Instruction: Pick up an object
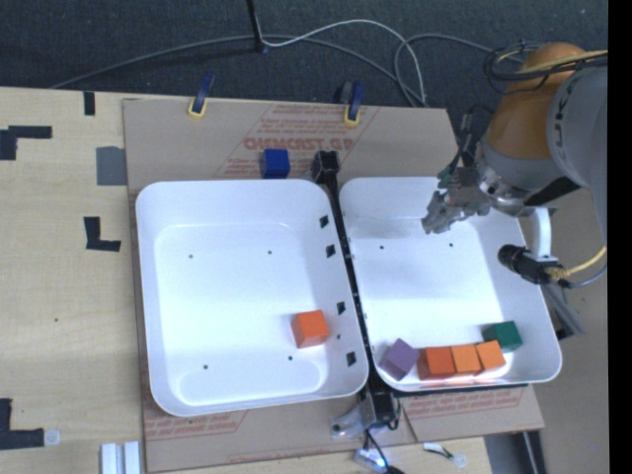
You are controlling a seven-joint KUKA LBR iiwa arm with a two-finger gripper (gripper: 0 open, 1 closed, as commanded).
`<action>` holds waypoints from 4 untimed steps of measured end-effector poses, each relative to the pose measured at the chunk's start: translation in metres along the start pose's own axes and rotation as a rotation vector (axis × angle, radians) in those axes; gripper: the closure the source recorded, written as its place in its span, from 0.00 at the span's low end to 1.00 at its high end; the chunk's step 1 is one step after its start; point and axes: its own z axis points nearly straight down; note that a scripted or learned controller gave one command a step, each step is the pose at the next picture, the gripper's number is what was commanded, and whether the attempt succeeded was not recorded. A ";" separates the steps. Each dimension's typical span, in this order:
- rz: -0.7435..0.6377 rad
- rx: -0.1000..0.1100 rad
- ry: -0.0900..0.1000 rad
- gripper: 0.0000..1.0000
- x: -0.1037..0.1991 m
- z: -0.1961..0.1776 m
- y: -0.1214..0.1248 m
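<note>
Blocks are the things to pick up, and six lie in the bins. One orange block (310, 328) sits by itself in the left bin (178, 235), far off to the left of the gripper (441, 215) and lower in the picture. Five more sit in a row along the near wall of the right bin (464, 265), well below the gripper: a purple block (399, 358), three orange blocks (462, 359) side by side, and a green block (505, 336) at the right end. A blue block (276, 162) rests outside the bins, on the brown board (286, 136) up and to the left of the gripper.

The gripper hangs over the far part of the right bin with nothing near it. You cannot tell from here how it is set.

Both white bins sit side by side on the brown board, which lies on a light wood table (59, 284). Past the table is a dark floor (118, 18) with a thin cable (326, 33) across it.
</note>
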 end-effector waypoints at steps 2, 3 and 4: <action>-0.001 -0.001 0.000 1.00 0.002 -0.102 -0.003; -0.004 0.003 0.002 1.00 0.054 -0.105 -0.016; -0.004 0.004 0.002 1.00 0.105 -0.094 -0.043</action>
